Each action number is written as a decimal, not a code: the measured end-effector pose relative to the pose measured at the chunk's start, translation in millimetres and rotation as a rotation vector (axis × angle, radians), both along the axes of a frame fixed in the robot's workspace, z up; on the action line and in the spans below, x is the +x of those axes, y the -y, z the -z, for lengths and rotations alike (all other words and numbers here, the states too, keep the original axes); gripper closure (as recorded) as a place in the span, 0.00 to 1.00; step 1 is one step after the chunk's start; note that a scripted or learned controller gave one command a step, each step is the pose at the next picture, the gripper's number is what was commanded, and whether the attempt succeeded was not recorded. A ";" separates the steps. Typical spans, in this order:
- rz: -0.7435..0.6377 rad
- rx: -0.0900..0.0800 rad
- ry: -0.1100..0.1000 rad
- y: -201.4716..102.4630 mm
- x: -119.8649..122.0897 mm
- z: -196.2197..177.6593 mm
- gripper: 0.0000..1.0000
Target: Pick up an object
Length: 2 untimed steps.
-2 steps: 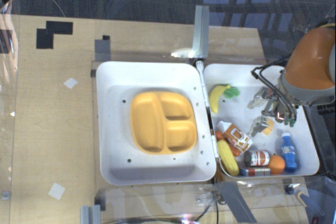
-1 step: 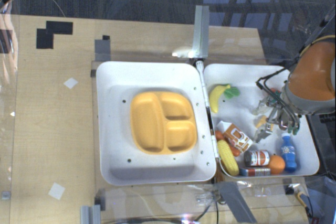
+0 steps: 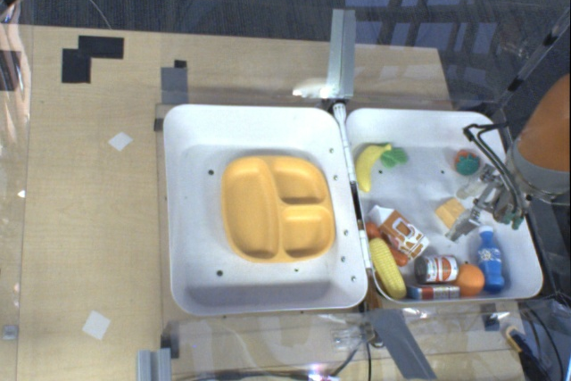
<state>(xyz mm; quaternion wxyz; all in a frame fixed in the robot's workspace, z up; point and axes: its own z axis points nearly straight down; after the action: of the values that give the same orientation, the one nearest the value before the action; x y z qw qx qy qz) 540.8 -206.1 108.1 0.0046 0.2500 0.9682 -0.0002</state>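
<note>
No legible text, brand, number or sign. The carton (image 3: 403, 236), can (image 3: 436, 269) and bottle (image 3: 489, 260) in the right bin (image 3: 419, 122) carry labels too small to read.

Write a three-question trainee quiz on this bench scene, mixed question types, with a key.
1. True or false: the yellow divided tray lies in the left bin.
2. Which lies nearest the divider between the bins? A) blue bottle B) banana C) orange fruit
3. Fill in: the hand hovers over the ____ bin.

Key: 1 true; 2 B; 3 right.
</note>
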 end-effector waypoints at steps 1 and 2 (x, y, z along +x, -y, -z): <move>0.136 0.002 0.004 -9.6 62.8 19.8 0.00; 0.137 0.001 0.004 -5.6 48.8 19.5 0.00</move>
<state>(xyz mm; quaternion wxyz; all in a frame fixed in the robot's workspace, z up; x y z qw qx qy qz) 589.7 -200.5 88.6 0.0063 0.3157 0.9488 0.0007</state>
